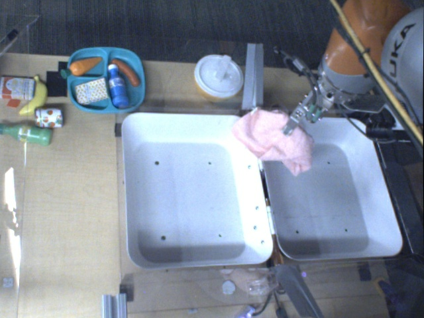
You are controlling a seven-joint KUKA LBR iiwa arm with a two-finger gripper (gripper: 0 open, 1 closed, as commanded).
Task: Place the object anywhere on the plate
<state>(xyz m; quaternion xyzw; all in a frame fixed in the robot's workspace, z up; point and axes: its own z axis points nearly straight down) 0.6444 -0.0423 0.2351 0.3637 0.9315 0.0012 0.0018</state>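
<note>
The 2 shallow white plastic bins sat side by side on the pale wooden bench [59, 211]. The left bin [192, 244] showed bare white floor across most of its area. A crumpled pink cloth [275, 141] lay draped over the shared rims at the back, its left part hanging into the left bin's rear right corner and its right part drooping into the right bin [338, 237].

The grey arm with the orange band [361, 18] reached in from the right, and its two-finger gripper [296, 120] was at the cloth's upper right edge. The fingers looked pinched on a fold of the pink cloth there.

Behind the bins, near the back rim of the left one, stood a round white lidded container [219, 76]. At the bench's back left, a blue divided plate [106, 79] held an orange carrot-like toy [86, 65], a blue bottle [118, 88] and a small patterned item [91, 92] in its compartments. Left of it lay a yellow banana [34, 97], a small can [49, 117] and a green bottle [26, 134].
</note>
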